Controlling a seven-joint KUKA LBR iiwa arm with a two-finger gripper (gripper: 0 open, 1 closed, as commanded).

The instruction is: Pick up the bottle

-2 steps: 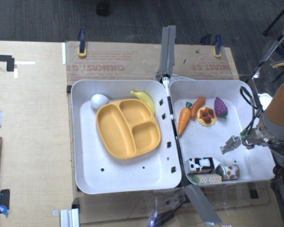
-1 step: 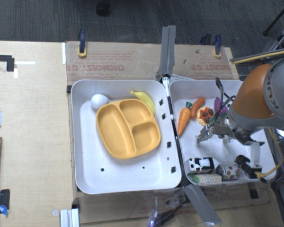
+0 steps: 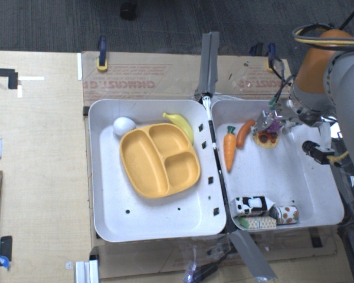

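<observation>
Bottle, black-and-white cow-spotted, lies in right bin; gripper state cannot be told.

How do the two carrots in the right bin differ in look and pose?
The carrot with green top is brighter orange, thicker, and lies nearly straight, greens pointing to the far wall. The darker carrot is redder, slimmer, shows no greens, and lies tilted, its upper end leaning toward the gripper. Both lie close together in the right bin, near the divider.
</observation>
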